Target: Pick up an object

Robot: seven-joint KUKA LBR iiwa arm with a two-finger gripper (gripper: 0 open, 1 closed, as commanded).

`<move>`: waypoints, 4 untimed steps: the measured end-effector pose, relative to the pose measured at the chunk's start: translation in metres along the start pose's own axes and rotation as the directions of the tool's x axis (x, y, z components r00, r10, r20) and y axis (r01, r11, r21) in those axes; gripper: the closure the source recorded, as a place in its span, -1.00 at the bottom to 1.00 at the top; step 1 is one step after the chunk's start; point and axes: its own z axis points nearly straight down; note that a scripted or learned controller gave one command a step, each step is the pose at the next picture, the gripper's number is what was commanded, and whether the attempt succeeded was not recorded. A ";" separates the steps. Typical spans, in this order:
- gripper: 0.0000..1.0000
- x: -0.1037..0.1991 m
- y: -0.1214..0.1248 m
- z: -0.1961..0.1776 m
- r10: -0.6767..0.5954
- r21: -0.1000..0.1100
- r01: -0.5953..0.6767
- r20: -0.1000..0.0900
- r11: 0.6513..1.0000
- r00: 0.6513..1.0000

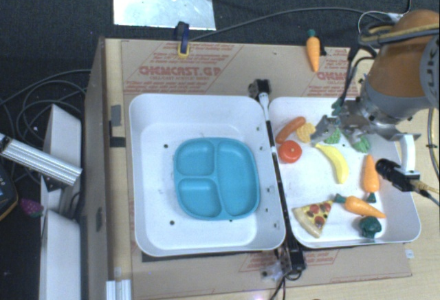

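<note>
The right bin (405,223) holds several toy foods: an orange sausage (290,128), a red tomato (289,151), a yellow banana (335,162), a pizza slice (314,217), two carrots (370,173) (361,206) and a dark green piece (369,226). My gripper (348,131) hangs low over the bin's far part, just above the banana. A light green leafy toy (328,132) lies at its left side and another green bit (362,145) at its right. I cannot make out anything between the jaws.
The left bin (148,154) holds a blue divided plate (216,177). A third carrot (313,51) lies on the cardboard behind the bins. A black clamp (261,90) sits where the two bins meet. A black part of the arm (395,175) overhangs the right bin's edge.
</note>
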 end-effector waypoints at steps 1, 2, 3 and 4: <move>-1.00 -0.052 -0.009 -0.045 0.002 -0.002 -0.002 0.002 1.000 1.000; -1.00 -0.075 -0.009 0.066 0.003 0.004 -0.003 0.000 1.000 1.000; -1.00 -0.092 -0.001 0.123 0.002 0.000 -0.002 0.001 1.000 1.000; 1.00 -0.092 0.001 0.112 0.001 -0.003 -0.001 0.002 1.000 1.000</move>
